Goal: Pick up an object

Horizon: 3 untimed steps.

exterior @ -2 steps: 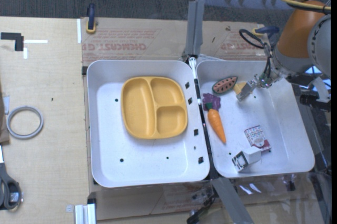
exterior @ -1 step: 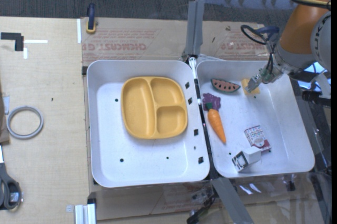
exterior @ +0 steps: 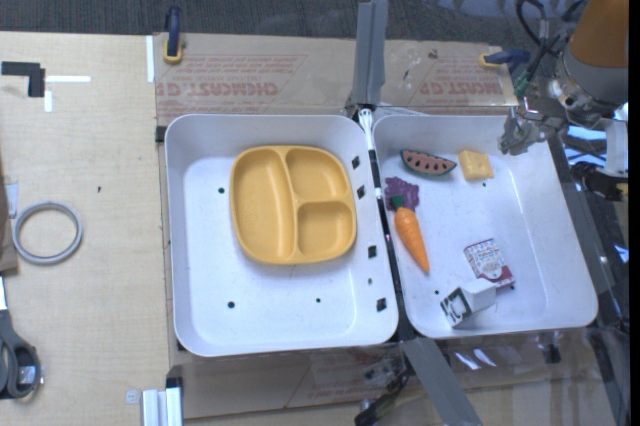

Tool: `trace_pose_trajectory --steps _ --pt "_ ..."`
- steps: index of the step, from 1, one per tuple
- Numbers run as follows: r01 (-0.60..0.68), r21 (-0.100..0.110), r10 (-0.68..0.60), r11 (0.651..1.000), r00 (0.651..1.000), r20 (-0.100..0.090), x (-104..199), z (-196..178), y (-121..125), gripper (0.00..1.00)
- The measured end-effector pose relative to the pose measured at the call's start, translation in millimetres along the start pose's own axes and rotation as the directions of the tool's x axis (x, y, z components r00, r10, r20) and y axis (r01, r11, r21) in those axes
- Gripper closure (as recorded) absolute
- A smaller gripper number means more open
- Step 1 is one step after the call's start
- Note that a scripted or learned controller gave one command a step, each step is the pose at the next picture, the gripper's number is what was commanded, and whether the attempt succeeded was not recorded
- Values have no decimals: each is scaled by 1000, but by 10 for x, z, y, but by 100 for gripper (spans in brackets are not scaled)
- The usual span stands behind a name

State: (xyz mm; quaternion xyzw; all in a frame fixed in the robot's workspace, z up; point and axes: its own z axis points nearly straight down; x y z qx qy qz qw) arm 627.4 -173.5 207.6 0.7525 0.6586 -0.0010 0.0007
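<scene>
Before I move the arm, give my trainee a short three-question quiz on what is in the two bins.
1. True or false: the yellow three-compartment plastic plate lies in the left white bin.
2. Which toy lies nearest the purple toy grapes in the right white bin? A) orange toy carrot B) yellow cracker-like square C) small white carton
3. Fill in: the watermelon slice toy sits directly to the ____ of the cracker-like square in the camera view.

Key: 1 true; 2 A; 3 left.
</scene>
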Motion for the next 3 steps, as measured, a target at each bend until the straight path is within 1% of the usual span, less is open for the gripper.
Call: trace_pose_trajectory --steps 1,2,3 --pt "0 0 0 1000 1000 0 2 3 -1 0" --pt "-115 0 115 993 993 0 24 1155 161 0" --pt "-115 0 115 993 993 0 24 1157 160 0"
